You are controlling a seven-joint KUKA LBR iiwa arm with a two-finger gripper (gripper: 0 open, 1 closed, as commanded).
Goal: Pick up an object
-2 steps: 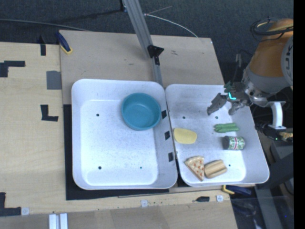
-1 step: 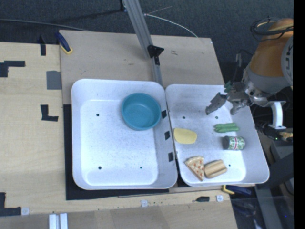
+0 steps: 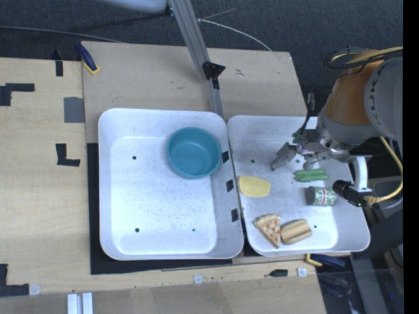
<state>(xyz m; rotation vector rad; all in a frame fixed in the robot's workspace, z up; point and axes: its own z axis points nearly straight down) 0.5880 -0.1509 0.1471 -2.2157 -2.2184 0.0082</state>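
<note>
**Objects for picking: five small items in two white bins, gripper above the right bin**

Two shallow white bins sit side by side, touching along their inner edges. One left bin (image 3: pixel 124 201), well to the left of the gripper, holds a single blue bowl (image 3: pixel 194 152) near its upper right corner; most of its floor is bare. One right bin (image 3: pixel 255 136) lies under the gripper (image 3: pixel 288 154), whose two fingers are spread apart with nothing between them, over the bin's upper middle.

Four small items lie in the right bin, all below the gripper in the view. One bread roll (image 3: pixel 295 231) rests near the bottom edge, touching one pizza slice (image 3: pixel 268 229) to its left. One yellow oval piece (image 3: pixel 254 187) sits below and left of the gripper, close to the bin's left wall. One green pod (image 3: pixel 311 174) lies just right of the fingers, with one small can (image 3: pixel 320 196) just below it. Bare bin floor stretches left of the gripper.
</note>
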